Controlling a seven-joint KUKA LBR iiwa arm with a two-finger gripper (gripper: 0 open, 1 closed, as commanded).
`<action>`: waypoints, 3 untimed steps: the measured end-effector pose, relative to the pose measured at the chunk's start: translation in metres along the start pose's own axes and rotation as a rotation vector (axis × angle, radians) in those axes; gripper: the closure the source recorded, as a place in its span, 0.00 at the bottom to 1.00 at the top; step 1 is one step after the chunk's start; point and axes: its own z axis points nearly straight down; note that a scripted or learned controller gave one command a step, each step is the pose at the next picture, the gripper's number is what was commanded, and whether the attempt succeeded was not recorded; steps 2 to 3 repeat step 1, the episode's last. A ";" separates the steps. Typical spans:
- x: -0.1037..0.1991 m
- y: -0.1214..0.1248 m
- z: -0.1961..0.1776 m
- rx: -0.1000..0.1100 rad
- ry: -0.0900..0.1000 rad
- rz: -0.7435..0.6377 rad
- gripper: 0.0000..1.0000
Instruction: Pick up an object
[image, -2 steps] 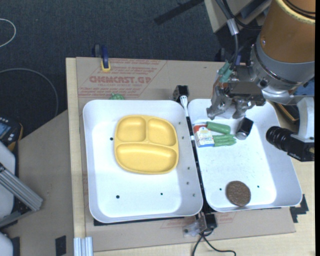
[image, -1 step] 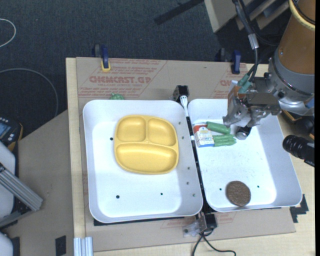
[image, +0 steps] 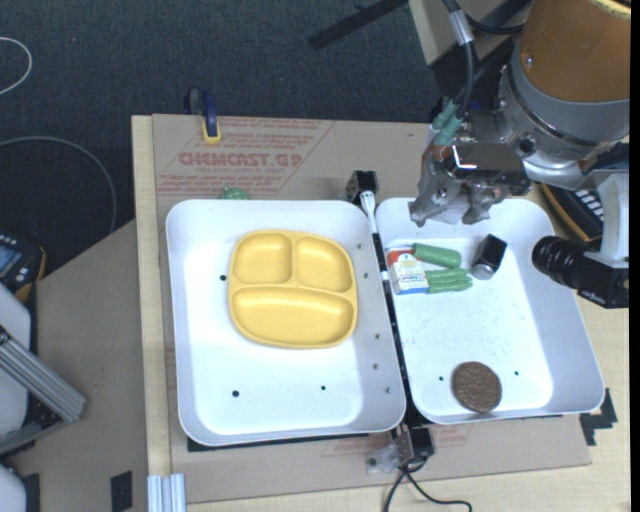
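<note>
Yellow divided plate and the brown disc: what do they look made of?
The yellow plate in the left bin looks like moulded plastic: smooth, slightly glossy, one even colour, rounded compartment walls. The brown disc in the right bin is less clear: matte and speckled, perhaps cork or a toy biscuit.

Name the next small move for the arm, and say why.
Probably ease the end effector a little toward the bin's near side and down onto the upper green piece. It hovers over the far end of the right bin, and that piece is the closest thing to it, lying beside the red-and-white packet.
</note>
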 end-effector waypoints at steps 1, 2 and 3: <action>-0.065 -0.001 0.030 0.011 -0.002 0.010 1.00; -0.065 -0.001 0.030 0.011 -0.002 0.010 1.00; -0.065 -0.001 0.030 0.011 -0.002 0.010 1.00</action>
